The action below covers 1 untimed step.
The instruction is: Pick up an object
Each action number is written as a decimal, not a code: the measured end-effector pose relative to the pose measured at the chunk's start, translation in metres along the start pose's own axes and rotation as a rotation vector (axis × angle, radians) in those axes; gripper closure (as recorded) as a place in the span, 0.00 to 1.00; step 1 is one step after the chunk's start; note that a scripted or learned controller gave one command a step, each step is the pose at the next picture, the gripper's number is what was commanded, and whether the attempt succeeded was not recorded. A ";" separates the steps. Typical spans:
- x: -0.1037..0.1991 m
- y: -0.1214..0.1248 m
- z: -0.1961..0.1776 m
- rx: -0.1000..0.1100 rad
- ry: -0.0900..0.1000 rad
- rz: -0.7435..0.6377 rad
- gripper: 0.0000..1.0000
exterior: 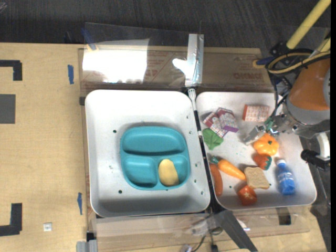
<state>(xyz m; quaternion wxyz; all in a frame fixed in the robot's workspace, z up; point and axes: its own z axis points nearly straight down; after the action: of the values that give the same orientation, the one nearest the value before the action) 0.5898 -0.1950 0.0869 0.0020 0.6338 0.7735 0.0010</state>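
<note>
- Orange toy pepper (265, 145), the likeliest pick, sits at three o'clock in the right bin (310, 196).
- Left bin (100, 140): teal divided tray (152, 154) holding a yellow potato (168, 172) at five o'clock.
- Carrot (231, 168), bread slice (257, 178), tomato (247, 194) and blue bottle (285, 177) crowd six o'clock.
- Gripper (262, 132) hovers at the pepper's eleven o'clock; whether it is spread or closed I cannot tell.
- Step appears to be the approach; next calls for descending squarely onto the pepper.

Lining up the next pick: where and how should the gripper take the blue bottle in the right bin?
Probably grip the blue bottle across its blue body, below the white cap, coming straight down. It lies on its side near the right bin wall, cap toward the back, so close the fingers across its narrow width; the bread slice lies clear on its left.
</note>
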 end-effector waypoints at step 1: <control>-0.001 0.002 -0.011 -0.006 -0.002 0.002 1.00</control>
<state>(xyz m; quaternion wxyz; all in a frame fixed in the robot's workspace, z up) 0.5914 -0.1954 0.0983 0.0045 0.6344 0.7730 0.0025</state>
